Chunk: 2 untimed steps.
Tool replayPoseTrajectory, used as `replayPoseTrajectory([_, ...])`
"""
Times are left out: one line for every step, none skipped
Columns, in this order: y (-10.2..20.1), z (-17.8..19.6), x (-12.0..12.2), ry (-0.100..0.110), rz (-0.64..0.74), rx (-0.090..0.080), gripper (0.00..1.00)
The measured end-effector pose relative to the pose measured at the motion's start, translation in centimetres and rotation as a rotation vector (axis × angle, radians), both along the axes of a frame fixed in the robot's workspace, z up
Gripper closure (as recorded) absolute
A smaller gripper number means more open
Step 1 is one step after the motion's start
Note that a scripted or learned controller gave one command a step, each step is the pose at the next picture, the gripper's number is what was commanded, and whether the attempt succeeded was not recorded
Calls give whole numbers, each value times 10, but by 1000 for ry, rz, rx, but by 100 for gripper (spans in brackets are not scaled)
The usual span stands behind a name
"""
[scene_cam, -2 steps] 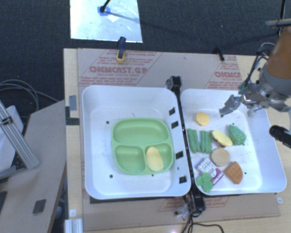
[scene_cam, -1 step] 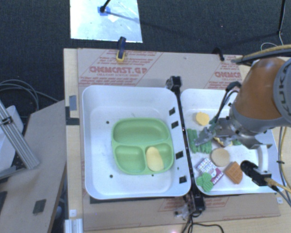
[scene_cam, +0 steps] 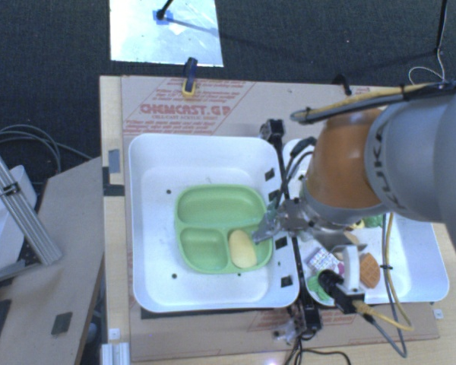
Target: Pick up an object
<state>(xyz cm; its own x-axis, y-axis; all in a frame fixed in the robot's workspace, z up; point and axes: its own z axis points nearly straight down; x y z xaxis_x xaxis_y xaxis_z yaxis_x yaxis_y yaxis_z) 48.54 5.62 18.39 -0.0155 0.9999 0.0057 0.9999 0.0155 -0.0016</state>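
1. A yellow oval object (scene_cam: 243,249) lies in the near right compartment of a green divided plate (scene_cam: 213,204), against that compartment's right wall.
2. The plate, which has one long compartment on the far side and two smaller ones on the near side, sits flat in the middle of the left bin (scene_cam: 152,204), closer to the bin's right wall than to its left.
3. The pincer (scene_cam: 267,226) hangs low over the plate's right rim, just beside the yellow object on its far right. Whether it is open or closed cannot be told from this angle, and nothing can be seen in its hold.
4. The grey arm (scene_cam: 418,158), with its orange band (scene_cam: 338,166), reaches in from the right and covers much of the right bin (scene_cam: 435,276).
5. In the near part of the right bin, partly under the wrist, lie an orange waffle-patterned piece (scene_cam: 369,269), a small patterned packet (scene_cam: 322,260) to its left, and a green item (scene_cam: 316,287) at the near left corner.
6. Both bins rest side by side on the counter (scene_cam: 205,101), whose brown surface bears red lettering along the far side.
7. A yellow-and-black clamp (scene_cam: 189,78) grips the counter's far edge, and beyond it a silvery sheet (scene_cam: 166,21) lies on the dark floor.
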Motion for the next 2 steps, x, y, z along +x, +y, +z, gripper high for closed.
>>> replayPoseTrajectory([-68, 1, 51, -7, -18, -8, 0])
replayPoseTrajectory([19, 25, -1, -1, -3, -1, 0])
